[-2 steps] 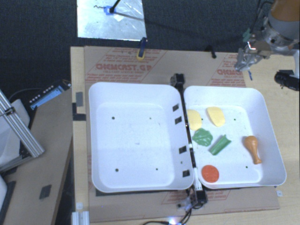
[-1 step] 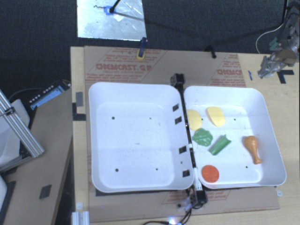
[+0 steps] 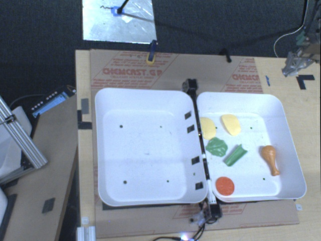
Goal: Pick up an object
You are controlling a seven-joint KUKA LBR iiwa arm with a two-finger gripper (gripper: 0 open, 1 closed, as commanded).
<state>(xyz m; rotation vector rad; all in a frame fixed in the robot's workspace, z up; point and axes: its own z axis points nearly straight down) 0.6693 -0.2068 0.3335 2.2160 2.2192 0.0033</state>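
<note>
The right bin (image 3: 286,122) holds several toy foods. Two yellow pieces lie near its back left: one (image 3: 207,128) by the dividing edge and another (image 3: 231,124) just right of it. A green leafy piece (image 3: 216,147) and a green stick (image 3: 235,155) sit in the middle. An orange drumstick (image 3: 270,159) lies at the right, and a red disc (image 3: 224,186) near the front left corner. My gripper (image 3: 295,64) hangs at the far right, beyond the bin's back right corner, well away from every object and with nothing seen in it.
The left bin (image 3: 108,109) stands beside the right one, joined by a black clipped seam (image 3: 198,144). Both rest on brown cardboard (image 3: 130,69). A silver sheet (image 3: 118,14) lies at the back, and a metal frame (image 3: 20,139) stands at the left.
</note>
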